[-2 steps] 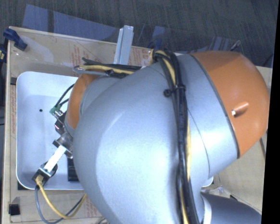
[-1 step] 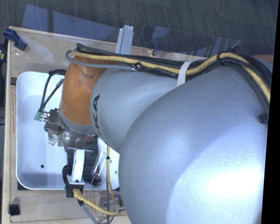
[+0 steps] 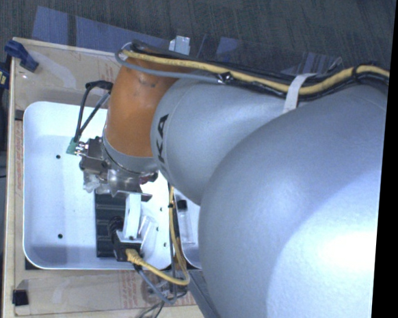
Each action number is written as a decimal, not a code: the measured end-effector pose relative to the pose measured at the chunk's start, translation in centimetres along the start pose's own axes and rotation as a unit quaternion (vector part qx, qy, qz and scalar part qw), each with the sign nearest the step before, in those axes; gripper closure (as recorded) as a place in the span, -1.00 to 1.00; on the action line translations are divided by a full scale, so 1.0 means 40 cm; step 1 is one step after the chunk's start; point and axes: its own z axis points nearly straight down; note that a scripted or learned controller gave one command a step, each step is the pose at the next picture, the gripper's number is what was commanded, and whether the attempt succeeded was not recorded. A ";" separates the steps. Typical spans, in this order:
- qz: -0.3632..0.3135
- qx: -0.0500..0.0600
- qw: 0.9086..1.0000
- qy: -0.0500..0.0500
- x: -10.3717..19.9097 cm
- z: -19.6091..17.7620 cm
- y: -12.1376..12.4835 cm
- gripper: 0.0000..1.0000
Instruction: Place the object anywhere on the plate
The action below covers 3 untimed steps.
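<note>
Grey arm with orange band (image 3: 137, 116): hangs low over shallow white plastic bin (image 3: 40, 177), probably positioned for a pick.
Pincer (image 3: 100, 173): wide or narrow, cannot tell.

The bench (image 3: 62, 62) carried two bins side by side. The left bin (image 3: 43, 177) lay in the view's left half, its rim near the bench's left edge. A sliver of the right bin (image 3: 190, 251) showed just beside it, beneath the arm (image 3: 265, 194). The arm lay across the view from the right, above the right bin. The pincer (image 3: 93, 174) hung over the middle of the left bin. A clamp (image 3: 19, 53) sat at the bench's far left corner.
</note>
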 end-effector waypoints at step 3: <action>-0.047 0.001 0.999 -0.002 -0.124 0.326 0.033 1.00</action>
